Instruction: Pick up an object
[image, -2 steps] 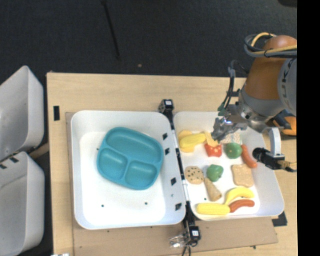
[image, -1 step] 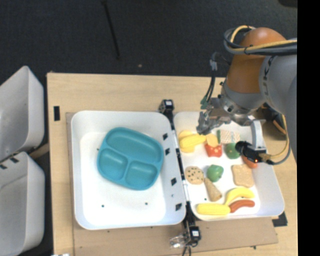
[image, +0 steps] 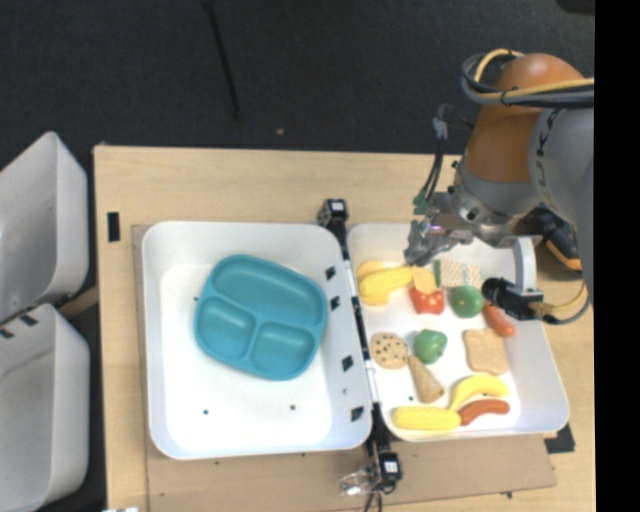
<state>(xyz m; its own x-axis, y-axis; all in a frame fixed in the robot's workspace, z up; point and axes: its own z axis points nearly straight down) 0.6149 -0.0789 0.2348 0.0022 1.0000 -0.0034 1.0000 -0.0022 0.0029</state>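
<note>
Over the right bin's (image: 545, 375) far edge, gripper (image: 425, 243) hangs low beside the yellow pepper (image: 383, 283) and red block (image: 427, 297). Finger opening cannot be told; nothing visibly held. Toy food lies in this bin. Pick not yet done.

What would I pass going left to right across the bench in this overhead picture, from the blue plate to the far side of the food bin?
Blue plate → cookie → green pepper → slice of toast. Farther back, the gripper hangs over the right bin.
</note>
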